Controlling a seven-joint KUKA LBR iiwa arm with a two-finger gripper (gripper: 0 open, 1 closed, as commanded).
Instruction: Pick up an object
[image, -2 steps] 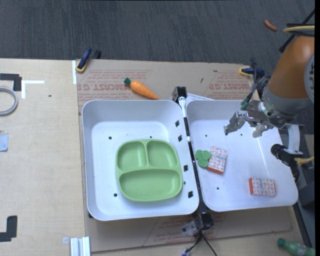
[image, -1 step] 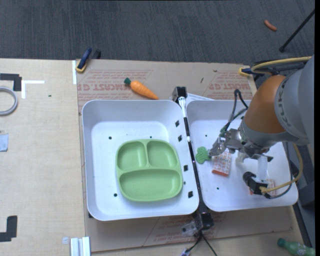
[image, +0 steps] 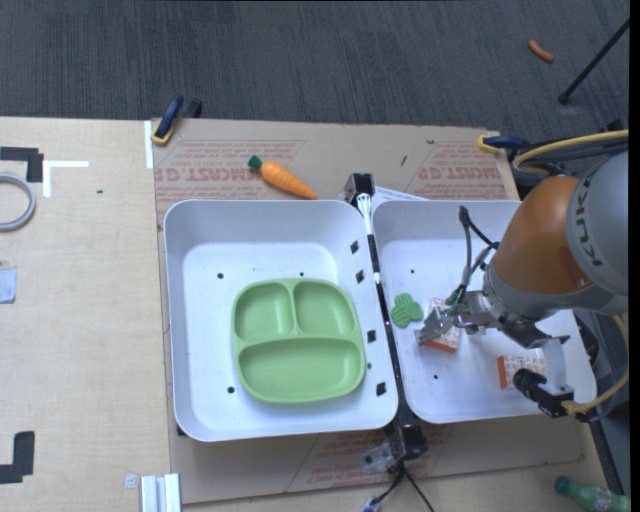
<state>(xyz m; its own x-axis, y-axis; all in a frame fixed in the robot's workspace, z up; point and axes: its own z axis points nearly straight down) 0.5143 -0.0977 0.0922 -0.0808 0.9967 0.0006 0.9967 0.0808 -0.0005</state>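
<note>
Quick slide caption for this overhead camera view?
Pincer low in right bin beside a small orange-white item; green divided plate sits in left bin.

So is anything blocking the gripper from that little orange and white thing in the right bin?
Nothing visible blocks it. The gripper is right over the small orange and white object. A green leafy toy lies beside it to the left, apart from it.

You have a green three-compartment plastic plate (image: 297, 340) lying flat in the left white bin (image: 190, 300). An orange toy carrot (image: 284, 178) rests on the tabletop (image: 80, 330) near that bin's far edge.
</note>
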